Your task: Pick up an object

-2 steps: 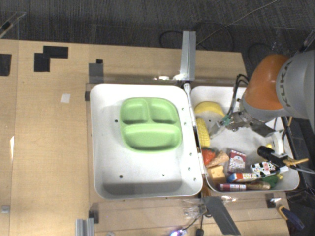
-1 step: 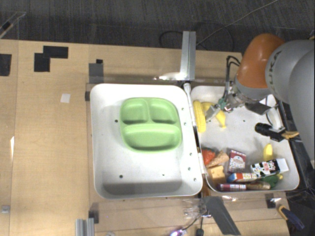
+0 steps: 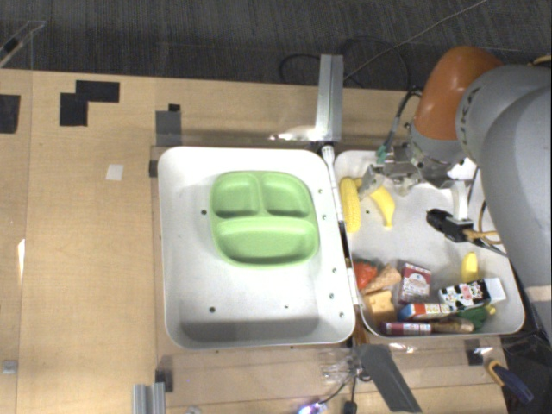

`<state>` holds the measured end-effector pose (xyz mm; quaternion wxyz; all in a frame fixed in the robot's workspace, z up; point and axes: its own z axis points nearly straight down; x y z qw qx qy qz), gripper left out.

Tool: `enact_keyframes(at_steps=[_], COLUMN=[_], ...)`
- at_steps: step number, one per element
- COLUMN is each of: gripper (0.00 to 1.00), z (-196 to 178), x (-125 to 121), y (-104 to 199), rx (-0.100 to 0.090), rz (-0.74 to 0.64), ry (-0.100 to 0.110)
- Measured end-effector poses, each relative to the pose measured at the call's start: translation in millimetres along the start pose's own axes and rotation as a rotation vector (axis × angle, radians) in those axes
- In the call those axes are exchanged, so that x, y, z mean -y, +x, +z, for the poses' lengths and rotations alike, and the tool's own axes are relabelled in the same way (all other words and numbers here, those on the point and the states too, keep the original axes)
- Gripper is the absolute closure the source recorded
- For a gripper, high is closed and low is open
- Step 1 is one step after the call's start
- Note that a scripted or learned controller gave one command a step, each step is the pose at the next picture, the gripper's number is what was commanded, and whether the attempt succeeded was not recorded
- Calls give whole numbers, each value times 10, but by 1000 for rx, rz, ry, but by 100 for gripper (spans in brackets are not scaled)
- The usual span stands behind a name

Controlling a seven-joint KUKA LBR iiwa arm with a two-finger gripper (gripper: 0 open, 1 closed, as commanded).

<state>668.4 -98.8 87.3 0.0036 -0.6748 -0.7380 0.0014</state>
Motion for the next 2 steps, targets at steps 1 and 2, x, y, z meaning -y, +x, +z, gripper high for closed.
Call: enact_keyframes(at_steps=[1,2], gripper=[100,100], z=[-78,-983], x=[18,52], y=[26,612], rx=[-4,4], rz=[-7,1], ry=[12,-14])
